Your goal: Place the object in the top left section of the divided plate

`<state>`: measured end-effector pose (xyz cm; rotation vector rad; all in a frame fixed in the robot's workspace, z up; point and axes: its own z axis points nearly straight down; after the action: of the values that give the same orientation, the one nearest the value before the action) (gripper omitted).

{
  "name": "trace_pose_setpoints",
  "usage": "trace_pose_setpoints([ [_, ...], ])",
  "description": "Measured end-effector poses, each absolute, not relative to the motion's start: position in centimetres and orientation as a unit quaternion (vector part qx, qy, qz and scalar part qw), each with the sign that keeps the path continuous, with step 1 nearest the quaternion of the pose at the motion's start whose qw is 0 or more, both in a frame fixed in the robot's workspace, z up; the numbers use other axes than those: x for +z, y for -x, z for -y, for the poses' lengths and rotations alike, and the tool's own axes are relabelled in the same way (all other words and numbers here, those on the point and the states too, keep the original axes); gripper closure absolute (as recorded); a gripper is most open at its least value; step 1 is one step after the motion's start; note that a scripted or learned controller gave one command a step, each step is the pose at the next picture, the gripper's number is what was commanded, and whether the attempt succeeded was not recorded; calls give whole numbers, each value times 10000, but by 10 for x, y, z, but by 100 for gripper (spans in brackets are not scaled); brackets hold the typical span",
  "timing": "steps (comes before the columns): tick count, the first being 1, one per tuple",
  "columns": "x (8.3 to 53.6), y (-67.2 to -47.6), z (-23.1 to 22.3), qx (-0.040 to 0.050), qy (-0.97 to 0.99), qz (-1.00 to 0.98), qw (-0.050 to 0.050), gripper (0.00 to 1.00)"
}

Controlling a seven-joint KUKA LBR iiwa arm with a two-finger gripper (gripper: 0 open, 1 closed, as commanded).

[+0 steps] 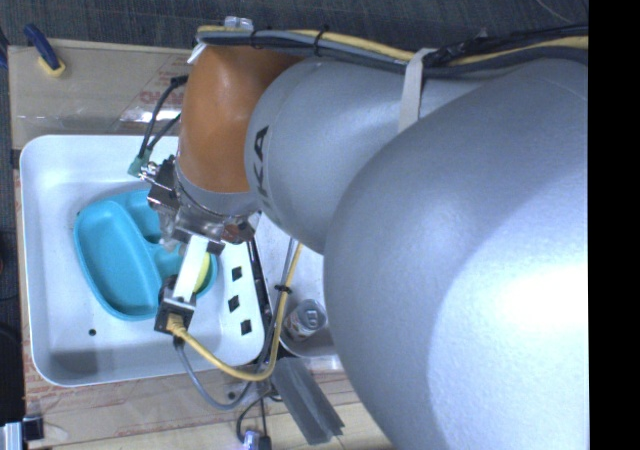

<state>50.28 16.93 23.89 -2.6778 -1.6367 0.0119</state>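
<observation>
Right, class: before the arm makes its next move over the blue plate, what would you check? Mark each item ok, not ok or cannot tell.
1. Blue divided plate lies inside the left bin: ok.
2. Arm has its wrist above the plate: ok.
3. Top left section is free: cannot tell, the arm covers it.
4. Yellow-green thing under the wrist is gripped: cannot tell.

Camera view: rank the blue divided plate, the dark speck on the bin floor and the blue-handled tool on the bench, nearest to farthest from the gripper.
From the gripper:
1. blue divided plate: right beside it, in the white bin.
2. dark speck: on the bin floor, near-left of the plate.
3. blue-handled tool: outside the bin, at the far-left corner of the bench.
</observation>
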Motion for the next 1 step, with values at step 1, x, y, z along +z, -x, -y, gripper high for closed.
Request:
trace_pose_setpoints([
  [1,239,-588,-163,18,8144,5804,7,100],
])
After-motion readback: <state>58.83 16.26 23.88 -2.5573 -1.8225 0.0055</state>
